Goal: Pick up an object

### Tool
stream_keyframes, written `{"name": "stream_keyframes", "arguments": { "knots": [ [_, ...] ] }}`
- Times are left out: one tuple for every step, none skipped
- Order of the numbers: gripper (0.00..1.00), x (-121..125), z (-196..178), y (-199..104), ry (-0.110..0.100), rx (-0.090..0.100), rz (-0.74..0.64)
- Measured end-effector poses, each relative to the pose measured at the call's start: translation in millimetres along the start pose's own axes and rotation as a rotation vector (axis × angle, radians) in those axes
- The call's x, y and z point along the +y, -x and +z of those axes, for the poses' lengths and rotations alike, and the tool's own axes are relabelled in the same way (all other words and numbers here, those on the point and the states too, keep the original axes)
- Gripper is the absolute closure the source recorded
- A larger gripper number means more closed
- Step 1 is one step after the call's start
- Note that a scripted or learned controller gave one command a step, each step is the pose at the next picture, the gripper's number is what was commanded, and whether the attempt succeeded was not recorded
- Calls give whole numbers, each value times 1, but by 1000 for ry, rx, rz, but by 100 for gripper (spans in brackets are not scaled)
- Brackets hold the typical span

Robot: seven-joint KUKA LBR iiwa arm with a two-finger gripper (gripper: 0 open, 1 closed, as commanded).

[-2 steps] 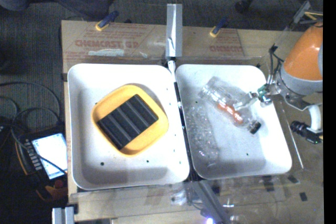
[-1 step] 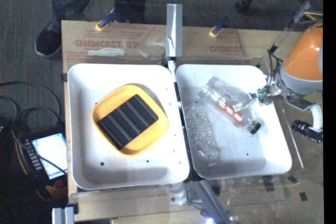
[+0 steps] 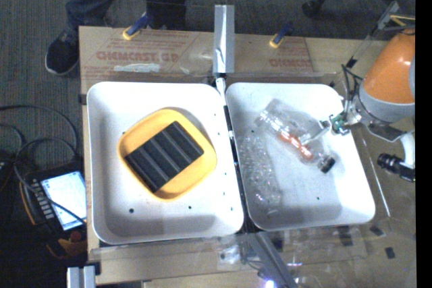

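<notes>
Arm [image 3: 390, 74] reaching in over the tabletop's right edge, orange band uppermost, wrist angled down-left. Claw [image 3: 325, 163] low over the right bin's [image 3: 351, 209] right half, just beside a clear plastic bottle [image 3: 287, 125]; grip state impossible to tell. Yellow-and-black tray [image 3: 167, 153] centred in the left bin [image 3: 108, 212].

Open floor along near edge and far-left corner of right bin [image 3: 351, 209]; clear plastic bottles [image 3: 290, 128] crowd its middle. Yellow tray [image 3: 169, 153] blocks centre of left bin [image 3: 108, 212]; margins free.
</notes>
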State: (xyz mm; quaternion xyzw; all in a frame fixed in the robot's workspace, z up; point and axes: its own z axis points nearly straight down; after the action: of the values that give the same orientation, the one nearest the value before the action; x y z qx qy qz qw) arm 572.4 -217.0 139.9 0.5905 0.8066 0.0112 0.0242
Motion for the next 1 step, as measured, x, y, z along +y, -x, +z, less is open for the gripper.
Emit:
{"name": "stream_keyframes", "arguments": {
  "knots": [
    [0, 1, 1, -1, 1, 1, -63]
  ]
}}
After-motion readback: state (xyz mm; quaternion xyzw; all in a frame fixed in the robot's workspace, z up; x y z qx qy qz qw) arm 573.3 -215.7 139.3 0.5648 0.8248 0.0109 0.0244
